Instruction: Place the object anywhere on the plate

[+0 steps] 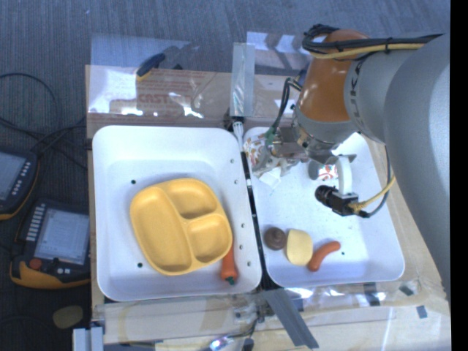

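Two bins sit side by side. In the left bin (pixel 110 196) lies a divided plate (pixel 181 225), with a carrot (pixel 229 265) just beside its near right corner. In the right bin (pixel 380 258), near the front, a round piece (pixel 275 238), a potato (pixel 297 246) and a sausage (pixel 323 254) lie in a row, touching.

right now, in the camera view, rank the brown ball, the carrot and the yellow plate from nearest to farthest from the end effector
From the end effector at the right bin's upper left:
1. Brown ball, lower in the right bin.
2. Yellow plate, across the divider in the left bin.
3. Carrot, at the left bin's lower right corner.
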Tool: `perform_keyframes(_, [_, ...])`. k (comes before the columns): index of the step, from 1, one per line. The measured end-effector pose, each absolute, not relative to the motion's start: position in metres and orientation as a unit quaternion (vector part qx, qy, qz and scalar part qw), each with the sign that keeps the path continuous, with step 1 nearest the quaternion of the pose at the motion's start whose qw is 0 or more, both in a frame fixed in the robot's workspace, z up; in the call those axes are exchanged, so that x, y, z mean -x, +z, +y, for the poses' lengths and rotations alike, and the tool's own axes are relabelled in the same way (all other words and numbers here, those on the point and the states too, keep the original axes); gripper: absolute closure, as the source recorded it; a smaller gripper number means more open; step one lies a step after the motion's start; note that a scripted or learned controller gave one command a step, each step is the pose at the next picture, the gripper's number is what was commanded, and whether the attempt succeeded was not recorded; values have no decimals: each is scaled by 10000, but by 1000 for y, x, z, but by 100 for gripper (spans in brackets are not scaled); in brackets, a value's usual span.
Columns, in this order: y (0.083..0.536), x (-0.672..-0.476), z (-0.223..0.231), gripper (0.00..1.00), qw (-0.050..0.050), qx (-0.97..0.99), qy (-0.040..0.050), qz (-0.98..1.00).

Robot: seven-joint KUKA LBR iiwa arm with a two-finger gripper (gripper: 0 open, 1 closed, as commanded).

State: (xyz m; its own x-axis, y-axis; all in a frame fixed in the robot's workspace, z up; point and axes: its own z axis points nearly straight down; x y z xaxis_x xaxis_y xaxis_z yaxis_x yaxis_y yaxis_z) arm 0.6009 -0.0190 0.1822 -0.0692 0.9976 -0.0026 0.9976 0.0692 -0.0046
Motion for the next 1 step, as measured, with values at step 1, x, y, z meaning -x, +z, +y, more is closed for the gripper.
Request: perform_keyframes(1, [184, -556, 44, 100, 18, 6151, 21, -7884])
